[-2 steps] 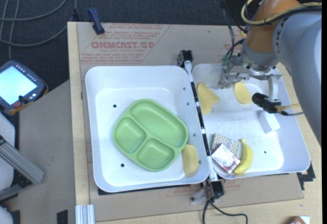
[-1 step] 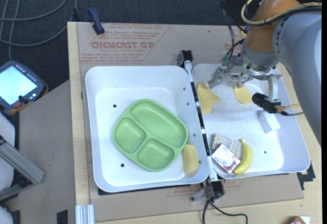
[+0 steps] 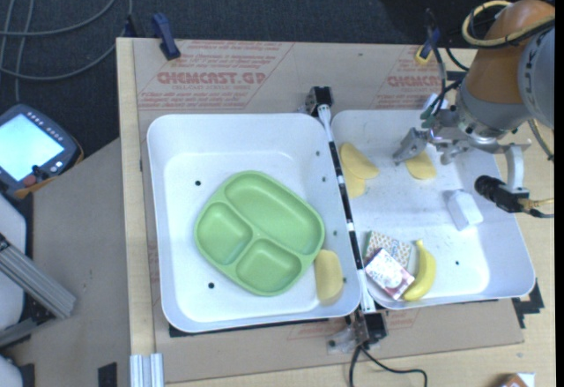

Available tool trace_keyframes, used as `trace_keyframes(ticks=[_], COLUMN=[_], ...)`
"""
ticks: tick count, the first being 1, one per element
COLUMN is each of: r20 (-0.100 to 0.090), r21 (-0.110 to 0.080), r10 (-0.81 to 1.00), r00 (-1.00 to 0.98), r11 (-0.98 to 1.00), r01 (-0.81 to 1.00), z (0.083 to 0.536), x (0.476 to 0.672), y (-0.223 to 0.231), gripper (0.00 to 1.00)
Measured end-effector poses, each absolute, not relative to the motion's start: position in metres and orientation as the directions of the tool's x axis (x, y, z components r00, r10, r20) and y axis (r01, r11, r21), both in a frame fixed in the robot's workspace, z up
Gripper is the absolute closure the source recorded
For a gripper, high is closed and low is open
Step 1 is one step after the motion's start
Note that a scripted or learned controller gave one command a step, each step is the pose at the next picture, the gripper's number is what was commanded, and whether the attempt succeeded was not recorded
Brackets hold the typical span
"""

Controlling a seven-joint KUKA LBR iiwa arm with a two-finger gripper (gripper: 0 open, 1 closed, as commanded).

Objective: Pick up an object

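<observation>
The gripper (image 3: 429,147) hangs over the right bin (image 3: 493,275), its jaws apart with nothing clamped between them. A yellow piece (image 3: 423,168) lies just below the fingertips, touching or nearly so. Left of the jaws sits a pale wedge (image 3: 356,167) by the bin wall. Nearer the camera lie a white block (image 3: 463,208), a banana (image 3: 422,272) and a packet (image 3: 388,264). Far left, the left bin (image 3: 176,156) holds a green tray (image 3: 258,232) and a yellow lump (image 3: 328,275).

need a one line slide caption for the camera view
Grey arm's gripper hovers over a pale yellow piece in the right white bin; a green divided plate sits in the left bin.
</observation>
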State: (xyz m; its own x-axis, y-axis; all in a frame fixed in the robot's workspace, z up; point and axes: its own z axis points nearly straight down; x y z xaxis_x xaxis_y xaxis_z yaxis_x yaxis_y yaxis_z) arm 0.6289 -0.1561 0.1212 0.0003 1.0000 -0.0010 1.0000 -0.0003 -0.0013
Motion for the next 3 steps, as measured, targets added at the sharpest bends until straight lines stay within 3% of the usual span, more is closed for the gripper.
trace_keyframes(ticks=[1, 2, 3], r20=[-0.002, 0.0, -0.002], r21=[0.0, 0.002, 0.002], r10=[1.0, 1.0, 1.0], r00=[0.0, -0.001, 0.0], r11=[0.0, 0.001, 0.0], r01=[1.0, 1.0, 1.0], z=[0.085, 0.085, 0.085], x=[0.634, 0.657, 0.663], y=[-0.196, -0.139, -0.184], gripper=[0.0, 0.0, 0.0])
